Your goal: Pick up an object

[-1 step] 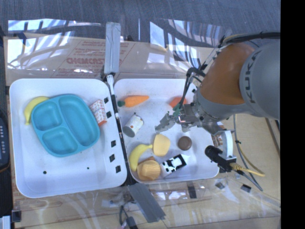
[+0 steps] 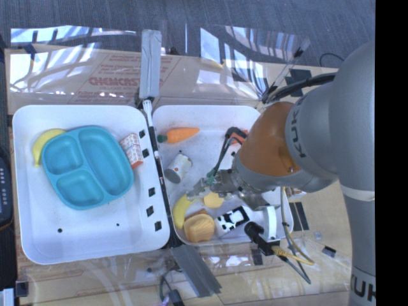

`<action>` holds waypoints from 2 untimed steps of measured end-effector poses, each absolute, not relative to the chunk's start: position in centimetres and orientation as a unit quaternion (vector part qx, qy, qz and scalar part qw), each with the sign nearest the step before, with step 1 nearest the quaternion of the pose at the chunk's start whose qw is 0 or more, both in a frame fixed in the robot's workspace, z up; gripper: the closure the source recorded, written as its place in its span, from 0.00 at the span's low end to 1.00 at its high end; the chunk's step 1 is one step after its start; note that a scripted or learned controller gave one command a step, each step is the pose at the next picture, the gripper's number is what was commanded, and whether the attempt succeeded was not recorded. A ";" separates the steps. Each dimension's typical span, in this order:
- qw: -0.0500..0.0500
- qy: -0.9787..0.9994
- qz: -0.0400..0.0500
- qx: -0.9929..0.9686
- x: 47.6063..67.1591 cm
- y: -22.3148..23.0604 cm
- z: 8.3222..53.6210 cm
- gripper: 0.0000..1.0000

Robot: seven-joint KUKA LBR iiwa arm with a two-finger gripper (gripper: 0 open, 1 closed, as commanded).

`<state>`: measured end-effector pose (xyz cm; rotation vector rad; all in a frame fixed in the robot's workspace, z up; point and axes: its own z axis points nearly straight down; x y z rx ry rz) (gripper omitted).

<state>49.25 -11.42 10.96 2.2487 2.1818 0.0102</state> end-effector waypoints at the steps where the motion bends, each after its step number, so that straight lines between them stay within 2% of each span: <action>1: -0.001 0.706 -0.001 0.709 53.4 -15.5 9.1 0.00; 2: -0.002 0.704 -0.001 0.711 48.9 -13.4 9.1 0.00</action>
